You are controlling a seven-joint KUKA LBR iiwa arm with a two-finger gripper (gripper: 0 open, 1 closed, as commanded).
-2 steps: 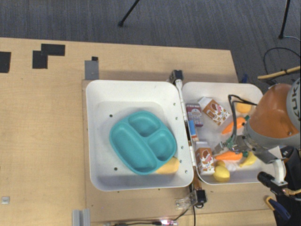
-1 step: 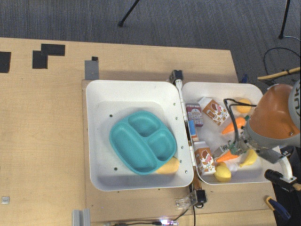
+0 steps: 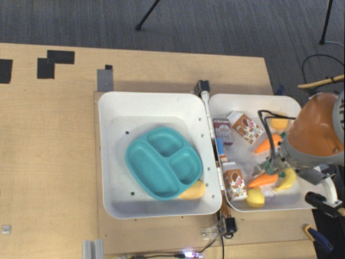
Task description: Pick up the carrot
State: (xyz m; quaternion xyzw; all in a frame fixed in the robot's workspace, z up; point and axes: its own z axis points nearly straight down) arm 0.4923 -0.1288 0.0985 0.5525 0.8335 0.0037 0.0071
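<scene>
While the grey arm with its orange band [image 3: 318, 125] reaches in from the right over the right-hand shallow white bin [image 3: 294, 201], its gripper [image 3: 268, 169] sits low in that bin's lower half, and the orange carrot [image 3: 262, 181] lies right at the fingers, touching or just under their tips. Can't tell how far open the fingers are or whether the carrot is actually between them; the wrist blocks most of that. The carrot lies roughly level, pointing left, between a small brown-and-white carton [image 3: 234, 183] on its left and a yellow banana [image 3: 286, 181] on its right. A yellow lemon [image 3: 255, 198] sits just below it near the bin's front wall. A second orange carrot-shaped piece [image 3: 267, 143] lies higher up, tilted, near another brown-and-white carton [image 3: 246, 127] and a yellow piece [image 3: 278, 124] by the arm. A purplish packet [image 3: 222, 131] stands beside the bin's left wall. The left-hand white bin [image 3: 116, 144] holds a teal compartment plate [image 3: 163, 162], with a pale yellow-orange item [image 3: 193, 190] tucked at the plate's lower right edge. Both bins rest side by side on the light wooden desk [image 3: 48, 161].
</scene>
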